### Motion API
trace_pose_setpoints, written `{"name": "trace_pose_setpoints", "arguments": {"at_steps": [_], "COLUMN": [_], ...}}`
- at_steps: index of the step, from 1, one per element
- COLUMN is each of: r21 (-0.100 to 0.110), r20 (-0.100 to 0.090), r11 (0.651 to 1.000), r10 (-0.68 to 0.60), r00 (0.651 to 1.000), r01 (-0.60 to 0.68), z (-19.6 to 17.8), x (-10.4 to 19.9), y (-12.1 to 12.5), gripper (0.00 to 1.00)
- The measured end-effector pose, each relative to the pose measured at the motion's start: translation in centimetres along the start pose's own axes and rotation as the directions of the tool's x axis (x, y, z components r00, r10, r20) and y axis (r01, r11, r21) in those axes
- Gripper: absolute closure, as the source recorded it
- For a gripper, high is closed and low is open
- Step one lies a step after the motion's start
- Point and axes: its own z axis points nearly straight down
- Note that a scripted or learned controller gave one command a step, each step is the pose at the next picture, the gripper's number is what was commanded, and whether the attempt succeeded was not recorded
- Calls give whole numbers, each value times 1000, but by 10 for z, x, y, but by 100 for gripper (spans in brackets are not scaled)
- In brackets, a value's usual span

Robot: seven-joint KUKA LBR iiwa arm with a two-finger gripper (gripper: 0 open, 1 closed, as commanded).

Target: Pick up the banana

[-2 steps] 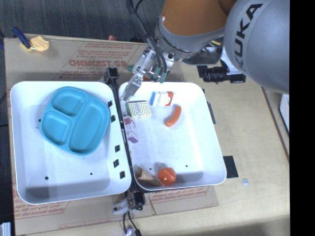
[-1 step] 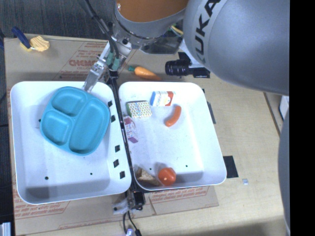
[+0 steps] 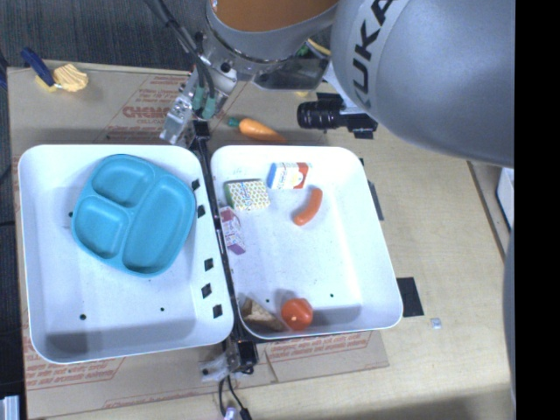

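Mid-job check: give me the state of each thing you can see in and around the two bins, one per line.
blue divided plate: lying flat in the left bin, nothing on it
sausage: lying loose in the right bin
small carton: on its side by the far wall
green-yellow box: lying flat
tomato: resting at the near wall
carrot: on the bench, outside the bins
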Motion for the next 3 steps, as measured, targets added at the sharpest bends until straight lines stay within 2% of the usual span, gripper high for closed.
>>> {"name": "trace_pose_setpoints", "arguments": {"at_steps": [1, 2, 3], "r21": [4, 3, 0], "r20": [-6, -4, -2], "r11": [1000, 1000, 973], "r10": [-7, -22, -231], "r00": [1000, 1000, 973], "r01": [7, 22, 231], "z": [173, 175, 197], "x": [-27, -37, -108], "y": [52, -30, -70], "gripper": [100, 100, 100]}}
